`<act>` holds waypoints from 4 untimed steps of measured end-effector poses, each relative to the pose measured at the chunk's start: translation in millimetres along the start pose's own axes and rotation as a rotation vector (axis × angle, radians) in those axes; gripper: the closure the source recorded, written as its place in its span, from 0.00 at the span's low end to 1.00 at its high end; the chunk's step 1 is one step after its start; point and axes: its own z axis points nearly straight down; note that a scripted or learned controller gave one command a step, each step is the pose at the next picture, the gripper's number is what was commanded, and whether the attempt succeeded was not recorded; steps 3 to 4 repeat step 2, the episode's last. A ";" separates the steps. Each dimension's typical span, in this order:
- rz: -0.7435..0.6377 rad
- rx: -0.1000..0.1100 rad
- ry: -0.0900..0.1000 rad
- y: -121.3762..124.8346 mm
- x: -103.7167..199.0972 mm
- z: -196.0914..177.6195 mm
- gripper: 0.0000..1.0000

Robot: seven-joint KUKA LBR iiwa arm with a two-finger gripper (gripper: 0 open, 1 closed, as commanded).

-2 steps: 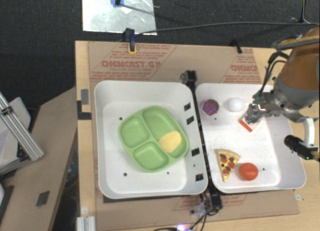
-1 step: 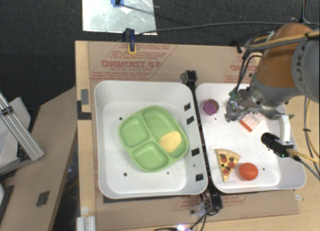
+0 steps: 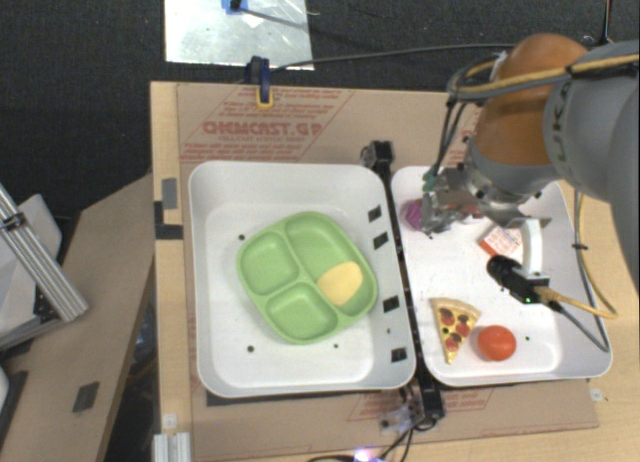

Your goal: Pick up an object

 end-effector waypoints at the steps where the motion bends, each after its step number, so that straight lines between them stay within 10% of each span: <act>1: -0.001 0.001 0.001 5.2 54.8 4.7 1.00; 2: -0.002 -0.001 0.002 15.9 116.5 -11.6 1.00; 4: -0.002 -0.001 0.002 15.9 116.5 -11.6 1.00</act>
